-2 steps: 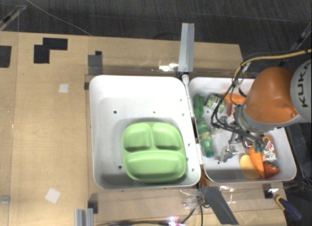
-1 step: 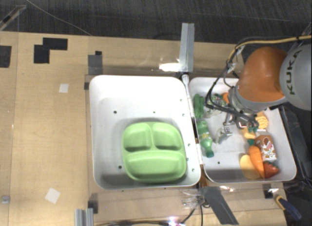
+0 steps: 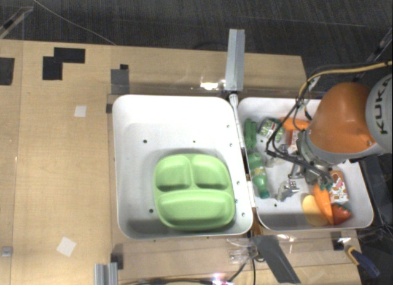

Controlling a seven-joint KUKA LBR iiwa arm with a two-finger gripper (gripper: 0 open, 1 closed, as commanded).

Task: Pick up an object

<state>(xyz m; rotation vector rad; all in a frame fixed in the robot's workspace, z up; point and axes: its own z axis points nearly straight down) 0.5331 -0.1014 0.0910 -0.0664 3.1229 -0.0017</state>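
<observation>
My gripper [image 3: 287,189] hangs low inside the right bin [image 3: 366,216], beneath the arm's orange band. It is over bare white floor, just right of a small green object [image 3: 261,183] and left of an orange carrot [image 3: 323,203]. A yellow fruit [image 3: 311,210] and a red piece [image 3: 342,214] lie by the carrot in the near right corner. Nothing shows in the gripper's grasp. The arm hides part of the bin's middle.
A long green item [image 3: 250,134] and a dark green one [image 3: 255,161] lie along the right bin's left wall. A printed packet [image 3: 338,187] sits near the carrot. The left bin [image 3: 132,130] holds a green divided plate [image 3: 193,190].
</observation>
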